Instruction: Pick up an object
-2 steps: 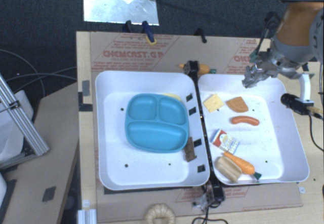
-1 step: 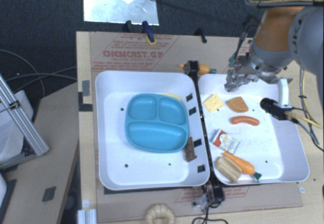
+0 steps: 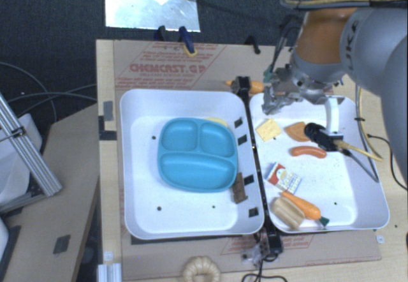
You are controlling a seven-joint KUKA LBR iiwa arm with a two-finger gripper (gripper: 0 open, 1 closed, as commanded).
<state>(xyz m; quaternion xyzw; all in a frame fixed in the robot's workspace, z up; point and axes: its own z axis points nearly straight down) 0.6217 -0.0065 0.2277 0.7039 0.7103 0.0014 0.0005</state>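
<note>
Gripper (image 3: 275,103) above right bin (image 3: 373,207); jaw state cannot be determined.
Cheese slice (image 3: 268,129) lies just below the jaws: judged thin, light, flexible; grasp across opposite edges.

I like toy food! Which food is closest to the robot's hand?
The yellow cheese slice, just below the hand. The sausage, carrot and bread roll lie farther away.

Hidden and cut-off parts

The arm (image 3: 376,38) is being cropped by the right edge; the right bin's (image 3: 357,207) far rim is being covered by the gripper (image 3: 275,103), whose fingertips are being blurred beyond telling.
</note>
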